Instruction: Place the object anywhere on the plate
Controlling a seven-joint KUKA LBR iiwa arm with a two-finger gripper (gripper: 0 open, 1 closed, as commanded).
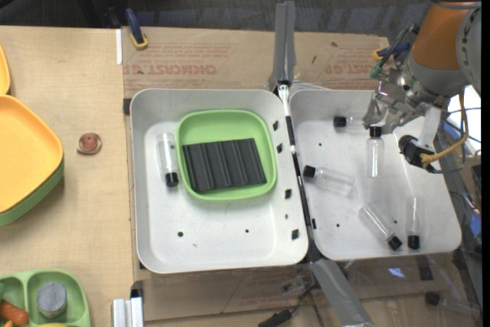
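A green square plate (pixel 227 125) lies in the left bin and carries a dark ridged mat (pixel 226 165). Several clear vials with black caps lie in the right bin. One upright-looking vial (pixel 374 155) sits directly under my gripper (pixel 376 121), its black cap touching or just below the gripper's tip. The gripper hangs over the upper right part of the right bin. Another vial (pixel 328 179) lies mid-bin, and a small one (pixel 341 121) lies to the gripper's left.
Two more vials (pixel 380 227) (pixel 413 220) lie near the right bin's front corner. One vial (pixel 165 157) lies in the left bin (pixel 222 241) beside the plate. Yellow plates (pixel 23 157) and a small red knob (pixel 89 142) sit on the bench at left.
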